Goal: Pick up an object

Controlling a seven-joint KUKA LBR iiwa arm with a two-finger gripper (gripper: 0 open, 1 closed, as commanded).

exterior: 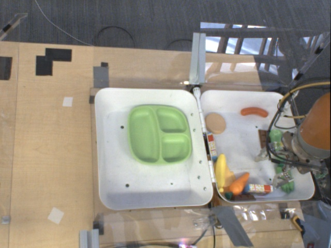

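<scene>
Pick not done: pincer (pixel 280 165) sits low at the right bin's (pixel 243 133) right side among green bits, fingers too cluttered to tell spread or pinching. Candidates lie loose in that bin: sausage (pixel 254 111), banana (pixel 221 170), carrot (pixel 238 183). Grasp and lift remain.

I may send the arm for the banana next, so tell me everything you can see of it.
The banana is small, plain yellow and smooth, and looks like a plastic toy. It lies flat in the right bin, close against that bin's left wall, running roughly along the wall, thicker toward its lower end. That lower end meets the carrot near the bin's bottom left corner. A round tan disc lies apart, further up the wall. The gripper is across the bin, well clear of it.
</scene>
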